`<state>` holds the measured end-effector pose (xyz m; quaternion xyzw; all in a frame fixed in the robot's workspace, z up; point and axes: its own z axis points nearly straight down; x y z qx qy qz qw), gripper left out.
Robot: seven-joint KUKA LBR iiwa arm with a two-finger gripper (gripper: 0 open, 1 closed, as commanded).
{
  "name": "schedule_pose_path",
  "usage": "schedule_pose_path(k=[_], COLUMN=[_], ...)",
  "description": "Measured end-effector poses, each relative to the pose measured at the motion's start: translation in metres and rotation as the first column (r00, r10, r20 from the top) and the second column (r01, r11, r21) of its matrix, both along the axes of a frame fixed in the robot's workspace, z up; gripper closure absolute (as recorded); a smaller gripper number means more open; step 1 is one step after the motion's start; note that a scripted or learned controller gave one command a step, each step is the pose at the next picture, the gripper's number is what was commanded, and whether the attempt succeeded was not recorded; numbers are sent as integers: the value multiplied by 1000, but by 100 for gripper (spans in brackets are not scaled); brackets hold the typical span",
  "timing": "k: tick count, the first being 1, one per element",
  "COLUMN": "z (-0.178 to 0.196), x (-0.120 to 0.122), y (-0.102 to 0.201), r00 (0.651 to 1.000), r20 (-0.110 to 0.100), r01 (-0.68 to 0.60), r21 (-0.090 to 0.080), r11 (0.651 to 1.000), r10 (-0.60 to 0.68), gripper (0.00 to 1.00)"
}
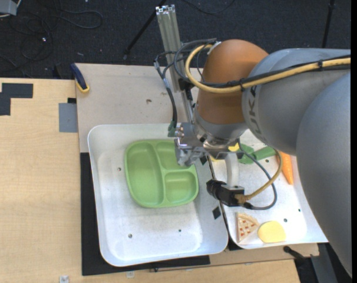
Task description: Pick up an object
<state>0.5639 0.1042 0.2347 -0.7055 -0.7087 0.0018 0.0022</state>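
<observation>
The arm (296, 99) enters from the right and hangs low over the gap between the two white bins, its orange band (228, 87) above the wrist. The gripper (187, 155) sits at the right edge of a green divided plate (158, 175), at or just over its rim; whether it is released or clenched cannot be told, since the wrist hides it.

The plate lies flat in the left bin (143, 240), toward that bin's upper right, with three compartments facing up.

In the right bin (302, 217), a pizza slice (245, 227) and a yellow round piece (271, 232) lie just beside each other near the front edge. A green item (258, 154) and an orange carrot (287, 168) lie farther back, partly hidden by the arm. A black cable plug (225, 192) hangs beneath the wrist
</observation>
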Motion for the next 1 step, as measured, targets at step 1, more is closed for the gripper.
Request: schedule_pose_path(k=[1], z=[1], x=[0], y=[-2], r00=[1000], r20=[1], r01=[2], r21=[-1], r11=[1000], r10=[-2], gripper=[0])
